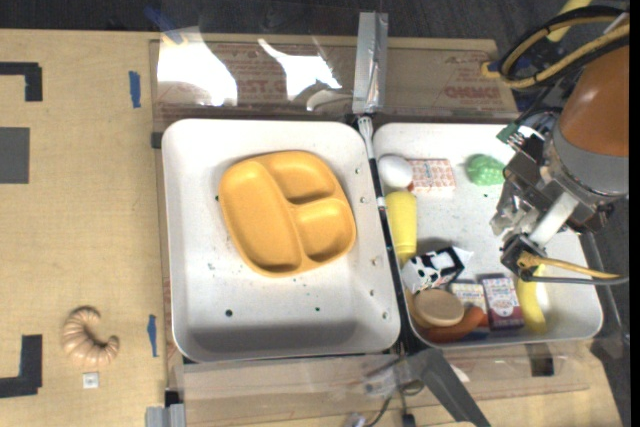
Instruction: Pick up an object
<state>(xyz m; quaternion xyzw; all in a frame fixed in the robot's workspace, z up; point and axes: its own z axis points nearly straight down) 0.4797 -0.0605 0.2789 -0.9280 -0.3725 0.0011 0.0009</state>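
Bins (190, 165) two, yellow tray (287, 211) one

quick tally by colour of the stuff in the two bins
yellow: 3, divided plate, tube, banana
white: 1, egg
green: 1, lump
black-and-white: 1, cow toy
brown: 1, round piece
printed boxes: 3
total: 10

Divided plate (287, 211) in left bin (190, 215); small items crowd right bin (585, 315)
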